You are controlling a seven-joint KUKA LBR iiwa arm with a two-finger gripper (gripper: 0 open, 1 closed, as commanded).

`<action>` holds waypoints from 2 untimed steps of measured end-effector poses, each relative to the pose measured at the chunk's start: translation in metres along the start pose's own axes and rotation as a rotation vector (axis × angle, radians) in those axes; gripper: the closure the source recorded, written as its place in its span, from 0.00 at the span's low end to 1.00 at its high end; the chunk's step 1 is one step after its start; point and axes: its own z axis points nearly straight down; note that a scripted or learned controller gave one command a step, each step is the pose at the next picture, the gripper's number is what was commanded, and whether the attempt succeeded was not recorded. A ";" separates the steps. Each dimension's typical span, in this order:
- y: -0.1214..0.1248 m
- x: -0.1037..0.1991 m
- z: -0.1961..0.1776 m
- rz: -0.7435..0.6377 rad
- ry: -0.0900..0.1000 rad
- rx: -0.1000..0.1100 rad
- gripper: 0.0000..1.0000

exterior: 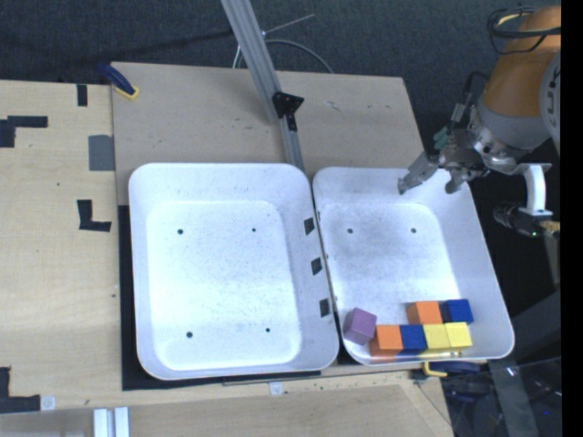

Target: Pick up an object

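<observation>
Observe the pincer (429, 178) spread open and holding nothing, above the right bin's (483, 253) far rim. The blocks, including the purple block (362, 323), lie along its near edge.

arm (521, 80): orange band | grey wrist | dark cables | silvery-grey jaws

Robot lab, plywood bench (209, 116), white bins (146, 189)

speckled white plastic bins (219, 185); matt wood bench (346, 116); metal rail (250, 35).
</observation>
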 end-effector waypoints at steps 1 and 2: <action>-0.010 0.024 -0.012 0.000 0.001 0.001 0.00; -0.006 0.050 0.034 0.000 0.000 0.005 0.00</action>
